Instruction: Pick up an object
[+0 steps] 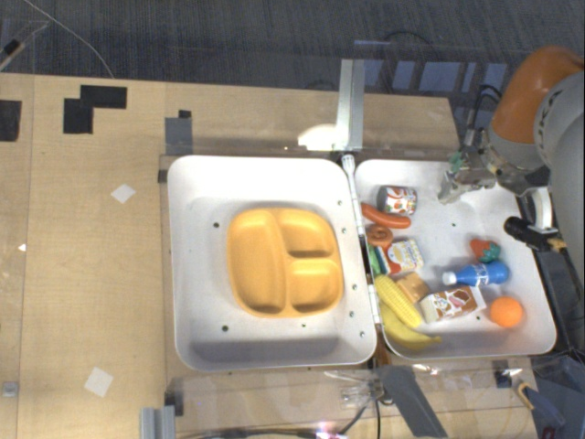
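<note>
The right bin (539, 337) holds several small items: a can (398, 198), a red sausage (385, 216), a snack packet (403, 255), a banana (398, 313), a small carton (452, 305), a blue bottle (476, 274), an orange (505, 313) and a red-and-green toy (485, 248). My gripper (456, 184) hangs over the bin's far right corner, above bare white floor, apart from every item. Nothing shows between its fingers.
The left bin (196, 245) carries a yellow divided tray (283, 259). A metal post (352, 99) stands behind the seam between the bins. My arm's grey body and orange band (539, 80) fill the upper right. Bare floor lies in the right bin's far half.
</note>
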`<state>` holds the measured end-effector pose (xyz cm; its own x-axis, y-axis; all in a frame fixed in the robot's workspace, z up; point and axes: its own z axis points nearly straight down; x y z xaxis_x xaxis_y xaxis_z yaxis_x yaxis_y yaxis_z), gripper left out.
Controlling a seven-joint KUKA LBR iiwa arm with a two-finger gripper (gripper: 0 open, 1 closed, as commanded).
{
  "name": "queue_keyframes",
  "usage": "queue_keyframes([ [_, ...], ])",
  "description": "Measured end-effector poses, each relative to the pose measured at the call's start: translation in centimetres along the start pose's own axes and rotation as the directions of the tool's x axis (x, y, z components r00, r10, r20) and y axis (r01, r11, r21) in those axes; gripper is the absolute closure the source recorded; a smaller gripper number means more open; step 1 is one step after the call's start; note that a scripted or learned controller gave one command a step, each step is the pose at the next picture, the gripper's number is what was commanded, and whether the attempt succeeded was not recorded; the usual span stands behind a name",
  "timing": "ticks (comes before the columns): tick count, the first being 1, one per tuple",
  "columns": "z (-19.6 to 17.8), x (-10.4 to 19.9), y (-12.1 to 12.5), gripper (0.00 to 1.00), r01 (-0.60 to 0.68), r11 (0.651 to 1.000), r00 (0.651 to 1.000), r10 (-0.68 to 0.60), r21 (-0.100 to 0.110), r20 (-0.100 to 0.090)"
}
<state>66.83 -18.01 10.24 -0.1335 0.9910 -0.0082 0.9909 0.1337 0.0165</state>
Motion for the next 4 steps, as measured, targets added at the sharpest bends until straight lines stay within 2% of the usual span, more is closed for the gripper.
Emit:
queue_keyframes([
  [1, -6.3, 6.1, 1.3, 1.00, -0.248, 0.969, 0.969, 0.248, 0.007, -0.005],
  [2, -6.1, 6.0, 1.1, 0.00, -0.249, 0.968, 0.968, 0.249, 0.011, -0.003],
  [3, -2.2, 5.1, 1.7, 0.00, 0.023, 1.000, 1.000, -0.023, -0.019, 0.001],
  [4, -1.2, 1.5, 1.5, 0.00, 0.292, 0.956, 0.956, -0.292, -0.010, -0.024],
])
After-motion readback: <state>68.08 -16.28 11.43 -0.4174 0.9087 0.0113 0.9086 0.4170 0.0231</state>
